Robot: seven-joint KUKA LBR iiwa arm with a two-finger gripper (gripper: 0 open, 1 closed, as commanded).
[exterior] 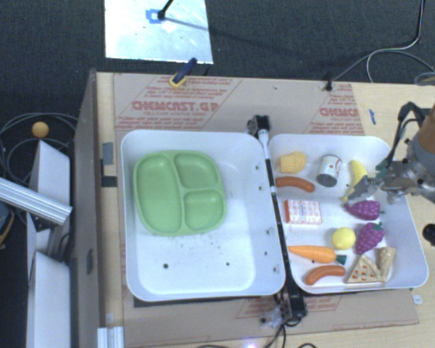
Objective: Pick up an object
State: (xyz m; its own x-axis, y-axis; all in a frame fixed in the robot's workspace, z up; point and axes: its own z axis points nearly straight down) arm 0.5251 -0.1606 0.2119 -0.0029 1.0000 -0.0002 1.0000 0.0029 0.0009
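**Q:** Over which bin do you stand, and what lies nearest?

**R:** Over the right bin (406,270), toward its far right side. My gripper (362,188) reaches in from the right edge, its tips pointing left and slightly down in the camera view. Just above and left of the tips lies a yellow banana (357,172), its long axis running roughly up and down the view. Just below them lies a purple grape bunch (364,209), wider than tall.

**Q:** Are the jaws released or clenched?

**R:** I cannot tell; the tips blur together against the banana's lower end, and nothing is plainly seen between them.

**Q:** Which object does the coming move turn on?

**R:** In my judgement, the banana or the grape bunch, both almost touching the tips. The banana is smooth, curved and narrow, so closing across its short width looks more workable than closing along its length.

**Q:** What else shares the bin?

**R:** A small tin can (328,170) left of the banana, a lemon (343,238), a second grape bunch (369,236), a carrot (313,253). The left bin (152,281) holds a green divided plate (180,192).
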